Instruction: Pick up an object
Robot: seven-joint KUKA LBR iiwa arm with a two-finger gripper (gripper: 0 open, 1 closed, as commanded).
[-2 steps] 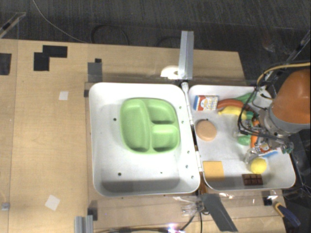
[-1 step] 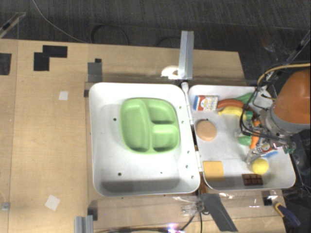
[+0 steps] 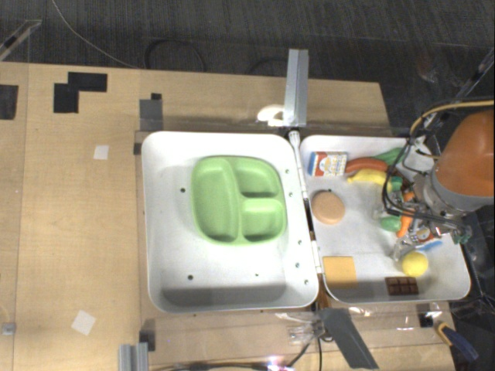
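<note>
1. While the arm (image 3: 464, 165) is reaching in from the right, its gripper (image 3: 410, 242) is hanging over the right bin (image 3: 363, 284), just beside a yellow ball (image 3: 415, 263); grip state cannot be told.
2. A round cookie (image 3: 329, 207), tan square (image 3: 339, 269), brown chocolate bar (image 3: 402, 286), small carton (image 3: 328, 164) and banana (image 3: 366, 178) are lying around it.
3. A green divided tray (image 3: 236, 199) is sitting in the left bin (image 3: 166, 230) on the wooden bench (image 3: 69, 230).
</note>
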